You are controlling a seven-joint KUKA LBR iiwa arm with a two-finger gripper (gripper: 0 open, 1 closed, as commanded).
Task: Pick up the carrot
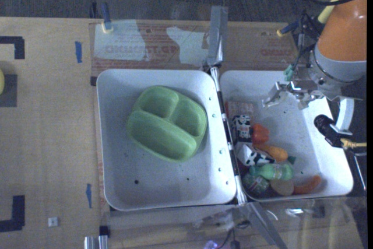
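Carrot lies below and slightly left of the gripper, whose fingers are spread apart, gripping nothing; descend aligned across its narrow width, avoiding neighbouring toys.

- we count two white bins, side by side
- one green divided plate in the left bin
- one gripper
- we cannot count the jumbled small items in the right bin exactly
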